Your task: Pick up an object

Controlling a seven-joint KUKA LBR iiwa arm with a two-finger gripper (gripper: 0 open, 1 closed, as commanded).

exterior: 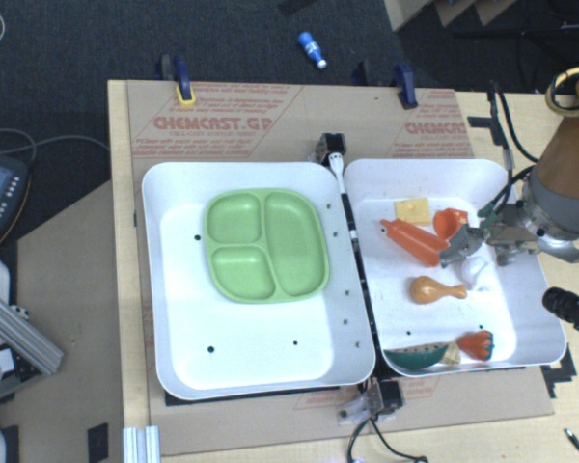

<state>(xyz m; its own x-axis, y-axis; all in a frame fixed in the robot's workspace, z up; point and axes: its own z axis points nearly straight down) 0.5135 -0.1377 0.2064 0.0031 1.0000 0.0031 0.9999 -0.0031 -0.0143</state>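
Note:
The right bin (521, 186) holds several toy foods. A yellow cheese slice (412, 209) lies at the back, with an orange-red sausage (411, 240) and an orange piece (448, 222) just in front of it. A tan drumstick (434, 289) lies mid-bin. A watermelon slice (417, 359) and a red-and-green fruit (476, 344) rest by the front wall. My gripper (467, 251) hangs low over the right bin's middle, beside the sausage's right end and just above the drumstick. Nothing visibly hangs from it.
The left bin (174, 287) carries a green three-part plate (267, 244). The orange-banded arm (565, 172) comes in over the right bin's right wall. Black clips (332, 147) sit where the two bins meet. Cables run along the bench at right.

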